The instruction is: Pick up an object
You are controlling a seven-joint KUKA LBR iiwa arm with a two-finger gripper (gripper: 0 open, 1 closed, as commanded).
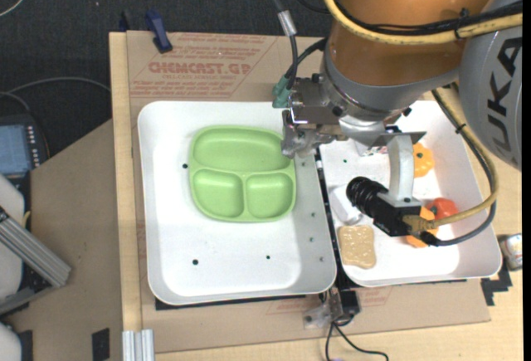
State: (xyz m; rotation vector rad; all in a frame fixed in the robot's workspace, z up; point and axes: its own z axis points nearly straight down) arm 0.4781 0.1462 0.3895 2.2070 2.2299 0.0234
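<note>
Gripper (297,134) hung over the seam between the two white bins, just beside the upper right rim of the green divided plate (243,174), which lay flat in the left bin (166,210). Whether the jaws stood apart or together could not be told from this angle. The right bin (452,260) held a tan cracker-like slab (358,245) near its front left corner and a few small orange pieces (441,207) toward its right side, partly hidden by the arm.

The plate appeared to be the nearest candidate, and its raised rim looked like the only part thin enough to pinch. A good attempt would probably have meant descending with one jaw inside the rim and one outside, clear of the bin wall. Closing should have waited until the jaws were low enough to catch the lip. Broad and held by one edge, the plate would likely tilt on lifting, so a slow, straight rise seemed wise.
</note>
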